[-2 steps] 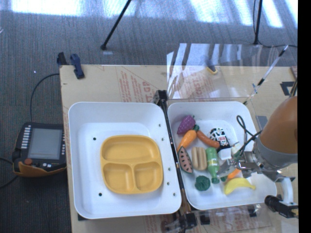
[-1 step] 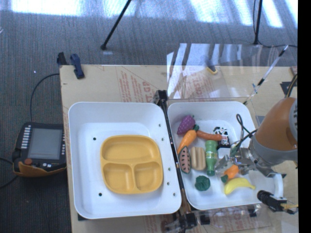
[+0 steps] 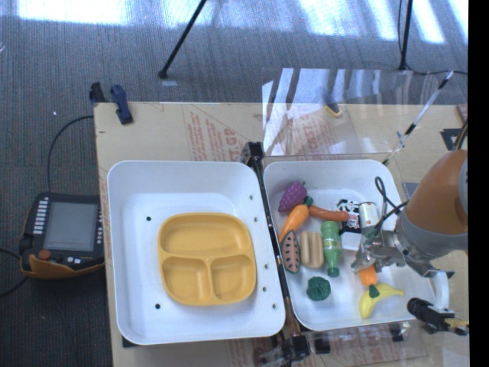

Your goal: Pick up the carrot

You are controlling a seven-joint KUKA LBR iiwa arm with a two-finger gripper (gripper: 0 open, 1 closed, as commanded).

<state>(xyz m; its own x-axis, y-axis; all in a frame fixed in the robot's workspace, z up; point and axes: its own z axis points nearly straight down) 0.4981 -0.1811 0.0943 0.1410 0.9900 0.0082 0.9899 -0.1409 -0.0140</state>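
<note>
Camera view: fingers (image 3: 370, 259) sit low in the right bin (image 3: 397, 176), apparently clenched around a small carrot (image 3: 368, 275), suggesting a grasp before lifting; larger carrot (image 3: 294, 220) lies apart.

Orange carrot (image 3: 293, 220), yellow tray (image 3: 206, 257), white bins (image 3: 130, 205).

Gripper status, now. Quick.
Gripper: low in the right bin, over a small carrot beside the banana; open or closed cannot be told.
</note>
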